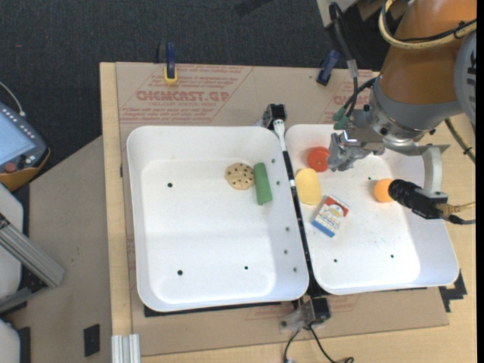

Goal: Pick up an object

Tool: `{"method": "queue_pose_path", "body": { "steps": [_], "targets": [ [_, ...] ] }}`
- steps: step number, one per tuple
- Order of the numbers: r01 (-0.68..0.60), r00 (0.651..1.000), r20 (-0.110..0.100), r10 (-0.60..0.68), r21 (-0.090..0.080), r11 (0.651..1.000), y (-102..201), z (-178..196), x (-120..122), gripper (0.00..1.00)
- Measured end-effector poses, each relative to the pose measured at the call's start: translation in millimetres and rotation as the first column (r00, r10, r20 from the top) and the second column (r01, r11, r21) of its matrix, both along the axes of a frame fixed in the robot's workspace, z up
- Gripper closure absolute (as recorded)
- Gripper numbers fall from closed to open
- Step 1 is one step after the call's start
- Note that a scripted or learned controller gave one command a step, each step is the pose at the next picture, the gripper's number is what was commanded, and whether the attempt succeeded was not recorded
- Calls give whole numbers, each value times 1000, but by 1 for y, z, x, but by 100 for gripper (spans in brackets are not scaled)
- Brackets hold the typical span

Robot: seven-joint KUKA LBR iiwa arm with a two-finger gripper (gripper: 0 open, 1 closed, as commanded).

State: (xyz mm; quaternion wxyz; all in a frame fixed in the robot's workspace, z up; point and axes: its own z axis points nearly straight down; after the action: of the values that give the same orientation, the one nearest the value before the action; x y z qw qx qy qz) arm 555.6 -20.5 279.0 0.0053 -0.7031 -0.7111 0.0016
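The likely target, we figured, was the red ball [317,157], sitting in the right bin [423,263] near its back edge. The end effector [342,157] hung just beside the ball, on the side away from the divider. We couldn't tell whether it was released or clenched, and nothing showed between its tips. A yellow block [308,185] sat just in front of the ball, a small blue-and-white box [330,216] further forward, and an orange ball [383,190] well off past the end effector. To do it well, we reckoned we'd need to centre over the ball before dropping, since round things squirt sideways and the yellow block crowds it.
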Motion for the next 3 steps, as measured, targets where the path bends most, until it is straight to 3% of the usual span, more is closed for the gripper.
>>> {"method": "queue_pose_path", "body": {
  "steps": [1, 2, 3],
  "targets": [
    [3, 1000, 5, -3, -1, 1000, 73, -4, -22, 100],
    [6, 1000, 14, -6, -3, 1000, 109, 36, -40, 100],
    [5, 1000, 16, -5, -1, 1000, 150, 94, -77, 100]
  ]
}}
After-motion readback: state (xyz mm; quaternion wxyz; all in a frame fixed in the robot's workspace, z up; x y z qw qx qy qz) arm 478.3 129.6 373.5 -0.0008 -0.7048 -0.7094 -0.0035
